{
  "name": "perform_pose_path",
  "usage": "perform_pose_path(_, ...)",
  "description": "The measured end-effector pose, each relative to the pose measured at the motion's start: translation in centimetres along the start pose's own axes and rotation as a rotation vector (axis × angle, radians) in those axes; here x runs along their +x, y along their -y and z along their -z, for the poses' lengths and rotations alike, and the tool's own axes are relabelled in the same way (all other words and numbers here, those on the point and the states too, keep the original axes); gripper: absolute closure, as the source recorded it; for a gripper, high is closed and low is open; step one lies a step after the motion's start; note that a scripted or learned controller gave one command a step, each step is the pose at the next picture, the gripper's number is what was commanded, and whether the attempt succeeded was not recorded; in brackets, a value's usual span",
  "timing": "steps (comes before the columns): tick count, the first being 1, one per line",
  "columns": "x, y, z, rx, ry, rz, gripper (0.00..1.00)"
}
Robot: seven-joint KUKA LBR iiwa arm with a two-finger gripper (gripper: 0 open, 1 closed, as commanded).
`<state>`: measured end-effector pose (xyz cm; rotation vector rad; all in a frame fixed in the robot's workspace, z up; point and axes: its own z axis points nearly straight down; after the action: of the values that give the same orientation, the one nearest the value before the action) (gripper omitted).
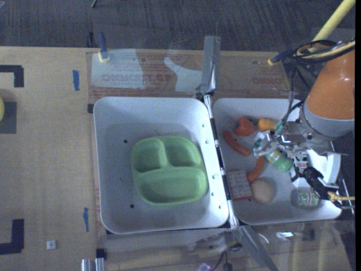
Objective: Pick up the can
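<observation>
The can (306,197) lay in the right-hand bin (237,109), close to that bin's near right corner, a small pale cylinder with green markings; whether it stood upright or lay tipped I could not tell from above, and so its long axis stayed uncertain. Just beside it to the left sat a round tan ball (262,191), and beyond that a brown waffle-patterned block (238,184) against the bin's left wall. Farther up the bin were an orange carrot-like stick (255,170), a red strip (237,143), an orange-red pepper-shaped toy (244,126) and a small yellow-orange piece (265,123). My gripper (280,150) hung over the middle of this bin, above a green, rounded object (279,162), and the clutter of metal and cable there hid my fingers, so I cannot tell whether they were open or closed; nothing could be seen held in them. The can was toward the near edge and a little to the right of my gripper, near but apart, so I judged the pick not yet begun. The left bin (107,151) carried a green divided plate (168,169), well apart from the work, both bins resting on the desk (45,168).
</observation>
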<state>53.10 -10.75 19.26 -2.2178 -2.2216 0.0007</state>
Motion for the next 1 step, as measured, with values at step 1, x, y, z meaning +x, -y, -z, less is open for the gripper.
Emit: perform_pose_path(1, -4.48, -13.2, -7.56, -0.008, 0.004, -0.008, 0.0)
